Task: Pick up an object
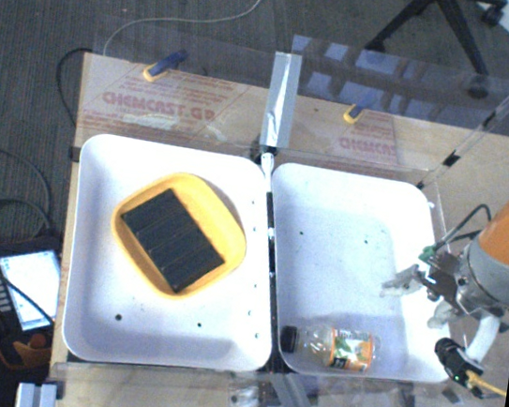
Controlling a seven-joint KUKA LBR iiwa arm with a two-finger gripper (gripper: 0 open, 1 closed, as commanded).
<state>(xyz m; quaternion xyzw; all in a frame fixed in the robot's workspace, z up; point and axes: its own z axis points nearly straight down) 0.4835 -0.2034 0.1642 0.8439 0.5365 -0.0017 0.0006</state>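
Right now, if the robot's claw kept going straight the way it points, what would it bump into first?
Probably the right bin's white floor. The gripper hangs at the bin's right edge, pointing left and down. The plastic bottle lies nearer the front wall, off that line, though depth is unclear.

Yellow dish in left bin, bottle in right bin

Bench: brown top with red lettering, on dark carpet. Two shallow white bins on it, touching side by side: left bin, right bin. Clear panels upright along bench's far edge, behind bins.
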